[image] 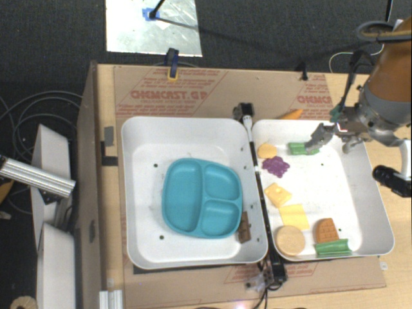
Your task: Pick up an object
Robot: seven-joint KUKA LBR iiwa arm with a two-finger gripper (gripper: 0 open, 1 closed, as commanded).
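Two white bins sit side by side on the worktop. Near the right bin's [373, 201] far edge lies a green block [297, 149], with the gripper [320, 136] touching it; whether its jaws pinch it I cannot tell. A blue divided plate [201, 197] fills the left bin [145, 147].

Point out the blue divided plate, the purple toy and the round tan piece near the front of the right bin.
blue divided plate [201, 197]: camera view, on its central ridge.
purple toy [276, 166]: camera view, at its middle.
round tan piece [290, 240]: camera view, on its top face.
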